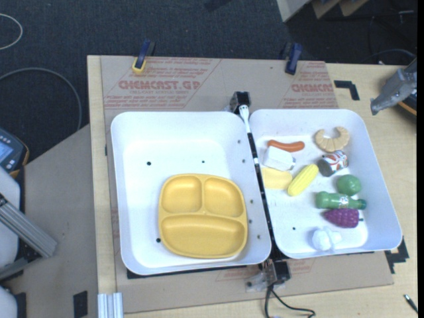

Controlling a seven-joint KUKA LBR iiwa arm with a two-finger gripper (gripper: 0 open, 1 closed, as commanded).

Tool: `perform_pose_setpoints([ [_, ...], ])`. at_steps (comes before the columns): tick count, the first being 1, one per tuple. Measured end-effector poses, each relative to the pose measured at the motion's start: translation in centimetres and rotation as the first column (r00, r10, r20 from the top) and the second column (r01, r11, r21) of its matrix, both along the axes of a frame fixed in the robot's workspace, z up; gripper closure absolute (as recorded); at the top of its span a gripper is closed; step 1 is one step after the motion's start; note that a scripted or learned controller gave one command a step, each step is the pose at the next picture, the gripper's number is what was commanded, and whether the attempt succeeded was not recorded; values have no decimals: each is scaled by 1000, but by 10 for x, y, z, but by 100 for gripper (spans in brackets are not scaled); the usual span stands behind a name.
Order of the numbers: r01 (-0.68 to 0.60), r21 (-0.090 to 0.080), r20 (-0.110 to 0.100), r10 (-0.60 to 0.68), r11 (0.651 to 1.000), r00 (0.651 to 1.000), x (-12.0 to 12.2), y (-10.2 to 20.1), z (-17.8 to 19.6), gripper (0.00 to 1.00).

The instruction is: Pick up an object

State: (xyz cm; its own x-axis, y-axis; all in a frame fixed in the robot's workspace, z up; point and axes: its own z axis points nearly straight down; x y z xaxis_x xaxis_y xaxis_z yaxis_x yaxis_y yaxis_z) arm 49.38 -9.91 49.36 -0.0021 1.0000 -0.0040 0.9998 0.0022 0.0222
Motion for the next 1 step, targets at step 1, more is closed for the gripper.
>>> perform_pose_setpoints([
  [1,0,1,-16,0,1000,1000,0,1,1,100],
])
